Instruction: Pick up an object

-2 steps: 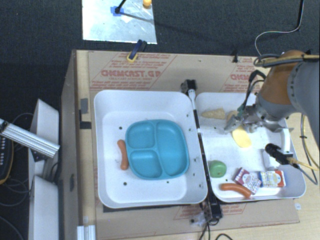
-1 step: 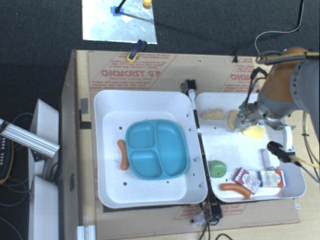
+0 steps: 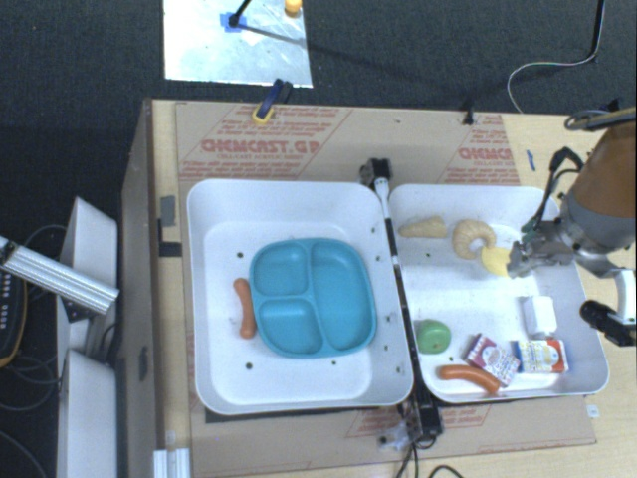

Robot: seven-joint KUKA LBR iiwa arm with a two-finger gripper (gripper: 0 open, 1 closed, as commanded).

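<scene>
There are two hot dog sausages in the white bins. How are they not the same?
The sausage in the left bin lies beside the blue divided plate and points up and down in the picture. The sausage in the right bin lies nearly sideways at the front edge, next to a small colourful packet. The left one looks a bit darker. Both are orange, thin and lying flat.

Two white bins: the left bin (image 3: 214, 267) holds one blue divided plate (image 3: 311, 297) and one orange sausage (image 3: 244, 308) toward its left wall. The right bin (image 3: 453, 297) holds one sausage (image 3: 468, 376), one green round piece (image 3: 433, 337), one croissant (image 3: 423, 228), one ring-shaped pastry (image 3: 473, 237), one yellow piece (image 3: 496, 260), one white block (image 3: 539, 315) and two small cartons (image 3: 495, 357) (image 3: 542, 355).
</scene>
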